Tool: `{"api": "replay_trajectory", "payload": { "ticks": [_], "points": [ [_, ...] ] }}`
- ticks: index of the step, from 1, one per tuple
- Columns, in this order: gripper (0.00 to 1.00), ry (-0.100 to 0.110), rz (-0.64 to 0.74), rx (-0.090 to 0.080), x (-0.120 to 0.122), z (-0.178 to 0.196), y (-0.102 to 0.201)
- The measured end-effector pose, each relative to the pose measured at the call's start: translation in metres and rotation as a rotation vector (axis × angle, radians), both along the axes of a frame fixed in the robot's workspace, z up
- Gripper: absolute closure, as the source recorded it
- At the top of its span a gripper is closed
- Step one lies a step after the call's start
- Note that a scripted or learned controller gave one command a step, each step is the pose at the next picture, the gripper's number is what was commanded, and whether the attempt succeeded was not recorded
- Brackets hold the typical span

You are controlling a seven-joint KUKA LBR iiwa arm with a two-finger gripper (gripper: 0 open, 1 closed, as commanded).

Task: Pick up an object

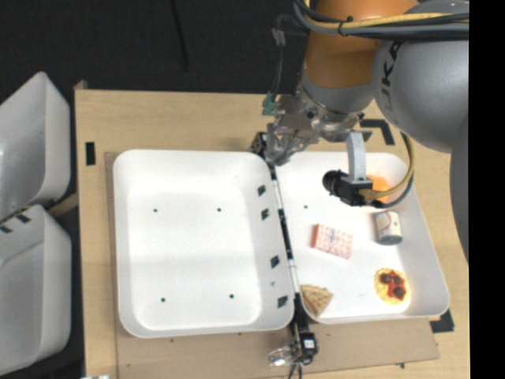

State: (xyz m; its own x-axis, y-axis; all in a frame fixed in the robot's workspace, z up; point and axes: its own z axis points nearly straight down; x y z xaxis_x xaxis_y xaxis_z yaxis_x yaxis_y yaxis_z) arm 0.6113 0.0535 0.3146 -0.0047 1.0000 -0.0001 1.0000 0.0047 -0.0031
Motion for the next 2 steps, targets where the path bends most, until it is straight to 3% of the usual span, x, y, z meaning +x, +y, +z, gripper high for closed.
{"api": "replay_trajectory", "payload": {
  "ticks": [1,2],
  "points": [
    [1.0,0.0,-0.006,-0.001,-0.046,-0.016,0.0],
    [1.0,-0.007,0.004,0.003,-0.079,0.023,0.06]
  ]
}}
